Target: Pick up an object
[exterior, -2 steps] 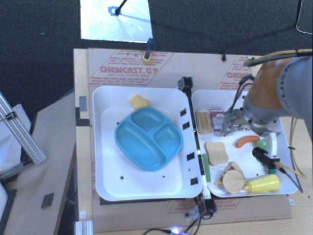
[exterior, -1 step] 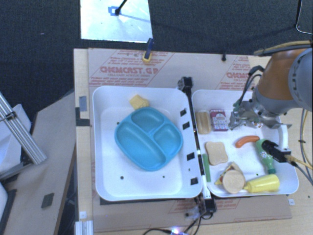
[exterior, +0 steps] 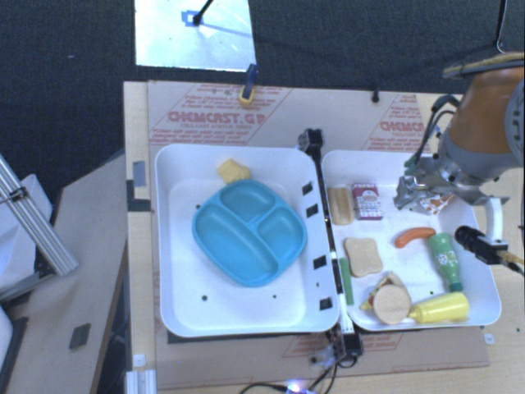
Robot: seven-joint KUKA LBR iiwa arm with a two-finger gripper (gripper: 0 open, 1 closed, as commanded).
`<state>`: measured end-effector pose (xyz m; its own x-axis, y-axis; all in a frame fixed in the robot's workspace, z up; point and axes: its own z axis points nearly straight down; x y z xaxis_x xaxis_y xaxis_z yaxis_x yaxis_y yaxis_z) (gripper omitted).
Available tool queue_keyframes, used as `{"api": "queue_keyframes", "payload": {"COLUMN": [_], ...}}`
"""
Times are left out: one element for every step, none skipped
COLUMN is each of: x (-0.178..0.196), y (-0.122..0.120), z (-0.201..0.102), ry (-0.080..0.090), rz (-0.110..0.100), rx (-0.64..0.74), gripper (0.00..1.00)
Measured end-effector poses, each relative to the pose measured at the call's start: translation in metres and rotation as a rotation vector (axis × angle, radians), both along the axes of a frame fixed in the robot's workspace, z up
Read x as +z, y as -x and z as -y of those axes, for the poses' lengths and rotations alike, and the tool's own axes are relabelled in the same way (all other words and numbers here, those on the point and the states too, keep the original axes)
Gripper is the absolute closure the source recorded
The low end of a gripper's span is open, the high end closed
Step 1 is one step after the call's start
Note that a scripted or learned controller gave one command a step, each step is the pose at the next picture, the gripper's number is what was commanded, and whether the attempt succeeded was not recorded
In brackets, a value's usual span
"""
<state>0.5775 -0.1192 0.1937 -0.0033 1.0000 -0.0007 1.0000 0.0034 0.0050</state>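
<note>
Two shallow white bins sit side by side on the bench: the left bin (exterior: pixel 176 302) and the right bin (exterior: pixel 484 298). The left bin holds two items: one blue divided plate (exterior: pixel 248 232) with three compartments, lying near the centre, and one small yellow block (exterior: pixel 234 171) just beyond the plate's far edge. The right bin holds eight visible items: one tan bread-like bar (exterior: pixel 340 204) at the far left, one small red-and-white box (exterior: pixel 367 201) just beside it, one slice of toast (exterior: pixel 363 256) near the middle, one orange sausage (exterior: pixel 414 236), one green bottle (exterior: pixel 445 262) lying on its side, one yellow bottle (exterior: pixel 440 308) lying along the near wall, one round bun (exterior: pixel 390 304) touching the yellow bottle's tip, and one thin green stick (exterior: pixel 346 284) along the left wall. The gripper (exterior: pixel 413 189) is positioned over the far right part of the right bin, above and beyond the orange sausage and apart from it. Nothing can be seen between its fingers; whether they are spread or closed cannot be determined from this angle.
</note>
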Motion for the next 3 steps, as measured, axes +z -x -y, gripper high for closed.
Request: {"api": "queue_keyframes", "payload": {"x": [0.032, 0.04, 0.039], "y": [-0.001, 0.005, 0.005], "z": [0.0, -0.047, -0.092], "ry": [0.0, -0.002, -0.001], "rz": [-0.001, -0.004, -0.004], "rx": [0.0, 0.005, 0.004], "gripper": [1.0, 1.0, 1.0]}}
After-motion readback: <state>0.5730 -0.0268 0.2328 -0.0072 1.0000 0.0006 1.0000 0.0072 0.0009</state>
